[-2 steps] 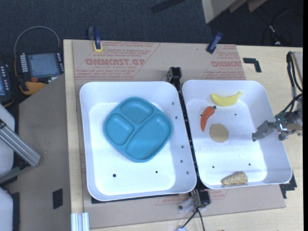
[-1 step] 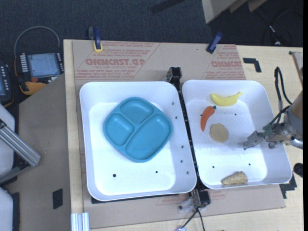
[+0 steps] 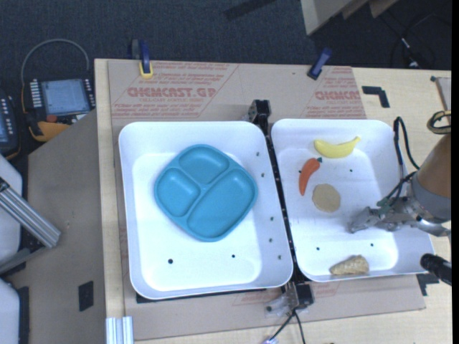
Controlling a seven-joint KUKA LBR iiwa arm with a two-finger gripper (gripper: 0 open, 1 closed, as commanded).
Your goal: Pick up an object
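Grey metal two-finger gripper sits low over the right shallow white plastic bin, fingers holding nothing; can't tell if spread or pressed together. Just beside it to the left: flat round tan cookie-like disc. Also in the bin: glossy curved yellow banana, slim orange-red chilli pepper, rough beige bread-like chunk nr front wall. Left white bin holds smooth blue three-compartment plastic plate.

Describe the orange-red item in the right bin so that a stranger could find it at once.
Look in the right white bin, in its far half. Just below the yellow banana lies a small chili pepper, slim and curved. It alone is orange-red; the round cookie beside it is tan.
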